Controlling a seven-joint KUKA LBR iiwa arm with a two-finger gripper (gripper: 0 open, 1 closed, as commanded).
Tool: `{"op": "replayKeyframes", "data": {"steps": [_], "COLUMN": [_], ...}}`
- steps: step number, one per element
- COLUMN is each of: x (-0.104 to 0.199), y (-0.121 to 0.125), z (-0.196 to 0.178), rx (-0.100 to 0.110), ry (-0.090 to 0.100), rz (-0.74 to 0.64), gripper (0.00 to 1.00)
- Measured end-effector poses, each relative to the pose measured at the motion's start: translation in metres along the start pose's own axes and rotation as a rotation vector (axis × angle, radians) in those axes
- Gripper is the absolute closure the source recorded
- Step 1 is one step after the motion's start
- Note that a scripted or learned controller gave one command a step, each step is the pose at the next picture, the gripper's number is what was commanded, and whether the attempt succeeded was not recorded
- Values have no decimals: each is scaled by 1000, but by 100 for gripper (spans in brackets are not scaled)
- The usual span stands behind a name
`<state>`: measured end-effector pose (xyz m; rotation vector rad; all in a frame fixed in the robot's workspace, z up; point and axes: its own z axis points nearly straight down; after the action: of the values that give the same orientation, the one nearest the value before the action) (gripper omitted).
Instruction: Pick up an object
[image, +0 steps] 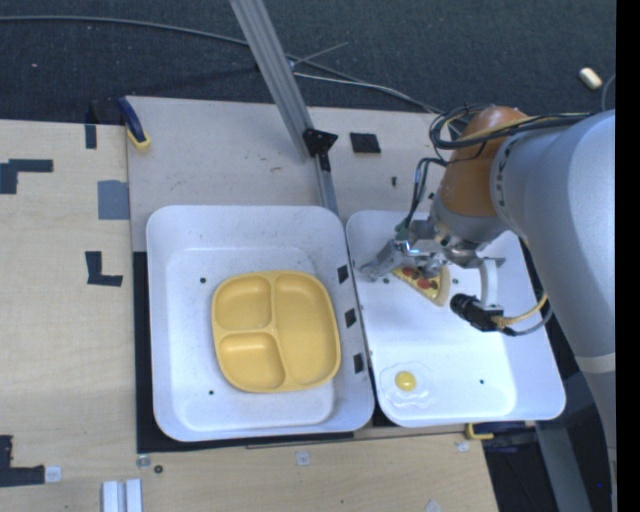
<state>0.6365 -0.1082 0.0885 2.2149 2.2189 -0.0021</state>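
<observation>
A: Pizza (428, 285) — the small slice, red and yellow on top. It lies in the right bin (530, 385), in the upper part near the left wall.

B: And the gripper (410, 262)?

A: Down in that same bin, right over the slice's upper-left end. Grey metal fingers (378, 266) point to the left, toward the wall between the 2 bins.

B: Spread or pinched?

A: Can't tell. The wrist and cables cover most of it, and what shows is a blur. Looks like it touches the slice, prob., but I can't see the slice between the fingers, so no hold I'd swear to.

B: Other stuff in that bin?

A: 1 fried egg (406, 383), white w/ a yellow yolk, near the lower-left corner, well apart from the slice. A black cable end (472, 310) hangs off the wrist just right of the slice.

B: Left bin (180, 250)?

A: 1 yellow plate (275, 330) w/ 3 compartments, flat, about centre, a bit low.

B: Arm?

A: Grey arm (570, 200) comes in from the right, orange band (480, 175) above the wrist, over the right bin's top edge. A metal pole (285, 85) slants down to the bench behind the bins.
</observation>
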Motion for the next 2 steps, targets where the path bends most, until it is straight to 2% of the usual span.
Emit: {"op": "replayKeyframes", "data": {"steps": [1, 2], "x": [0, -7], "y": [3, -3], "z": [-15, -71], "rx": [-10, 1], "ry": [-2, 5], "rz": [-1, 1], "gripper": [100, 100]}}
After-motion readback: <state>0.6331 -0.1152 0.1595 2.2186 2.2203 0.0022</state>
